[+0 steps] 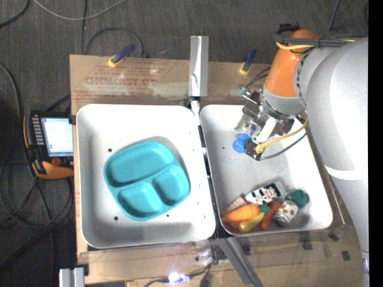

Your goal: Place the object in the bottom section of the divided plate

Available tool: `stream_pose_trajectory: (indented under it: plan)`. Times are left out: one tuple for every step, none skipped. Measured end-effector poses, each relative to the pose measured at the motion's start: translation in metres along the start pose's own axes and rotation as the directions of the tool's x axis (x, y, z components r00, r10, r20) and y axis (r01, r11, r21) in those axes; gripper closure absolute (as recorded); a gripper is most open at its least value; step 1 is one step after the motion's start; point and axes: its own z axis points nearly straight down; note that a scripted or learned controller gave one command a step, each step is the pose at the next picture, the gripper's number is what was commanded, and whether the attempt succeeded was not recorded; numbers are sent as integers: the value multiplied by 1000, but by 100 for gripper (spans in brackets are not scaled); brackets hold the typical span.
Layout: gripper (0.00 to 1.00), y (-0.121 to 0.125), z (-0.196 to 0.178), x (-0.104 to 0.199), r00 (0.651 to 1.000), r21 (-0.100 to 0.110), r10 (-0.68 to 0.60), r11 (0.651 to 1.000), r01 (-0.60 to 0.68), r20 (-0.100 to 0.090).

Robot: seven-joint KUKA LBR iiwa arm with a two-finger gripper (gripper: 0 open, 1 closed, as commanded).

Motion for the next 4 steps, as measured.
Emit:
stream_pose_trajectory:
  plan:
    - [100, -84, -53, 57, 997, 0, 71, 997, -71, 2]
    - [100, -155, -52, 104, 998, 0, 68, 998, -68, 3]
    - [100, -216, -58, 118, 1000, 0, -1, 1000, 1, 5]
    - [100, -290, -151, 125, 1000, -3, -11, 1000, 11, 4]
